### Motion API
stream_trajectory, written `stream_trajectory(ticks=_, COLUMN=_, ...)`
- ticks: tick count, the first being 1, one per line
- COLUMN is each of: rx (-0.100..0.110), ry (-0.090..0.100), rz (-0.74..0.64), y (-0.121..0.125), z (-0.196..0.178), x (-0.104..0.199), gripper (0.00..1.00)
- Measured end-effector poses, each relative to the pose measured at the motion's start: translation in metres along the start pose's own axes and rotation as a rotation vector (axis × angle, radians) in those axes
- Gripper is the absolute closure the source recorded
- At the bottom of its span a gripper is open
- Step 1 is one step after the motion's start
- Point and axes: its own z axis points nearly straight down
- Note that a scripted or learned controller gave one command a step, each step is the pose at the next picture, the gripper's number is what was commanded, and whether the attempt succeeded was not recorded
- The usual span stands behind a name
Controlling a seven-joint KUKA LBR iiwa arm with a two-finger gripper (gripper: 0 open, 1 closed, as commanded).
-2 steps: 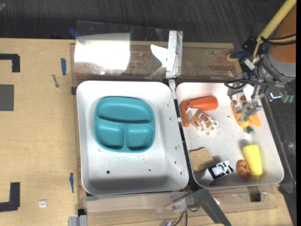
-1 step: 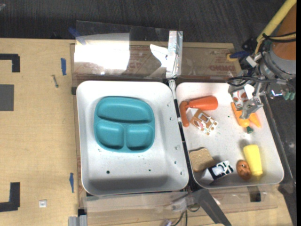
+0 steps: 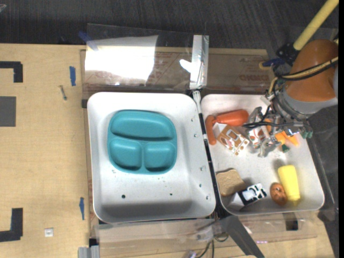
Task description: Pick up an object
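My gripper (image 3: pixel 267 138) low in right bin (image 3: pixel 317 198), over orange toys (image 3: pixel 232 117), to grab one. Fingers: can't tell spread or pinched.

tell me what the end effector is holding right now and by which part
It cannot be told. The end effector sits low in the right bin among the orange and white items, but the view does not show anything between its fingers.
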Motion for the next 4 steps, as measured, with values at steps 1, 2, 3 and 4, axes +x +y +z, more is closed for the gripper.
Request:
stream_trajectory(ticks=1, rx=-0.002, ry=0.003, rz=0.0, y=0.0, z=0.002, x=0.001, gripper=0.0)
stream_trajectory(ticks=2, rx=-0.001, ry=-0.001, rz=0.036, y=0.049, z=0.018, x=0.007, gripper=0.0)
stream_trajectory(ticks=3, rx=0.003, ry=0.001, rz=0.105, y=0.02, z=0.017, x=0.079, gripper=0.0)
stream_trajectory(ticks=4, rx=0.004, ry=-0.001, rz=0.112, y=0.004, z=0.017, x=0.117, gripper=0.0)
